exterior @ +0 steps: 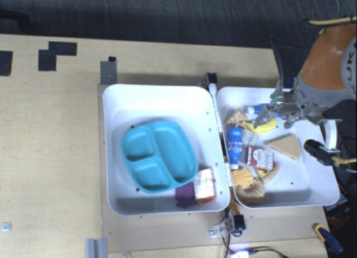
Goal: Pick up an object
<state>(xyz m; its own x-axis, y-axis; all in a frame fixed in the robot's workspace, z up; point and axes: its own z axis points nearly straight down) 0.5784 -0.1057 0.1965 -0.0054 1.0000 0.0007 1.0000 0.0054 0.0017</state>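
Note:
My gripper [277,115] hangs over the upper middle of the right bin [318,192], just above a yellow banana-like piece [265,127]. Below it lie a blue bottle [235,142], a tan wedge [285,146], a red and white packet [260,157] and a woven brown piece [249,180]. In the left bin [114,139] a turquoise divided plate [158,154] lies flat, with an orange and white box [204,184] and a purple block [185,195] at its lower right.
The arm's grey wrist and orange band [329,56] reach in from the upper right. A black part [318,152] sticks out over the right bin's right side. A ridge [218,139] divides the two bins. Black markers [56,55] lie on the bench at upper left.

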